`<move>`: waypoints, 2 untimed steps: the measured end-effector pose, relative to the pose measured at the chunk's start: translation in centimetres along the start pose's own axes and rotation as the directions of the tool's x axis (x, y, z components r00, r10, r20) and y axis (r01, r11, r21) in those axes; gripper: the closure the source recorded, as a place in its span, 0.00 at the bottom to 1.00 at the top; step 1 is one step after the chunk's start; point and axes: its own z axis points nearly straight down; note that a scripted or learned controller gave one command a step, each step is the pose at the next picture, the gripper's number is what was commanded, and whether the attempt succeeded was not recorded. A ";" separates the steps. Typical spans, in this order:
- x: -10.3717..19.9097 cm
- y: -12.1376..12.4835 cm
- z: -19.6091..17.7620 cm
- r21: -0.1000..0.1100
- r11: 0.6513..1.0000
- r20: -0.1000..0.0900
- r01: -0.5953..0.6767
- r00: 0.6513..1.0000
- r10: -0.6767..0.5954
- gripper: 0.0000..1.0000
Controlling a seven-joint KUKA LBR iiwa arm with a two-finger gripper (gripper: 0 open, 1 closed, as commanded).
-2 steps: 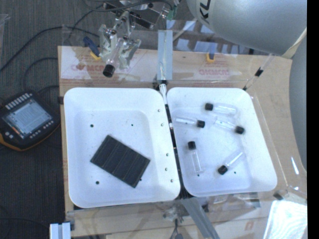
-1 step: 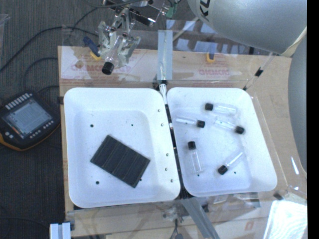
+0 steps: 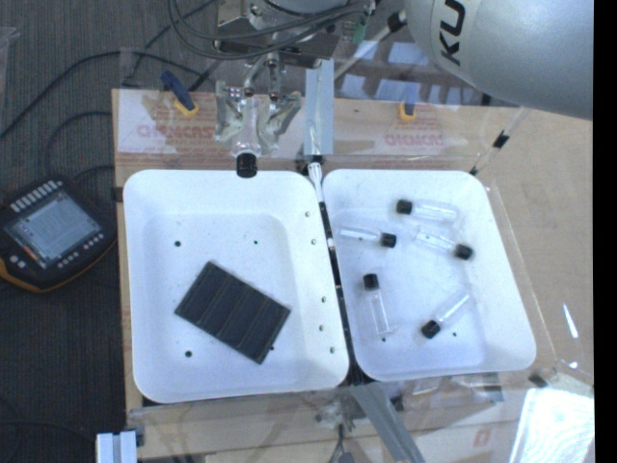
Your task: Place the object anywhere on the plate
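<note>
A dark grey ridged plate [image 3: 232, 312] lies flat in the left bin [image 3: 154, 258], toward its front. My gripper [image 3: 254, 141] hangs over the back rim of that bin, well behind the plate. It is shut on a clear vial [image 3: 247, 165], which hangs cap-down, its black cap showing just below the fingertips. Nothing rests on the plate.
The right bin [image 3: 501, 326] holds several clear vials with black caps, among them one at the back [image 3: 424, 208] and one near the front [image 3: 443, 316]. A teach pendant [image 3: 48, 230] lies left of the bench. Cables and clamps crowd the back edge.
</note>
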 end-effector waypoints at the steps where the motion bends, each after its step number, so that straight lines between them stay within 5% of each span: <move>1: -1.2 -4.3 0.1 0.002 0.989 0.003 0.147 0.989 -0.147 1.00; 2: -1.8 -4.2 0.1 0.001 0.857 0.004 0.515 0.857 -0.515 1.00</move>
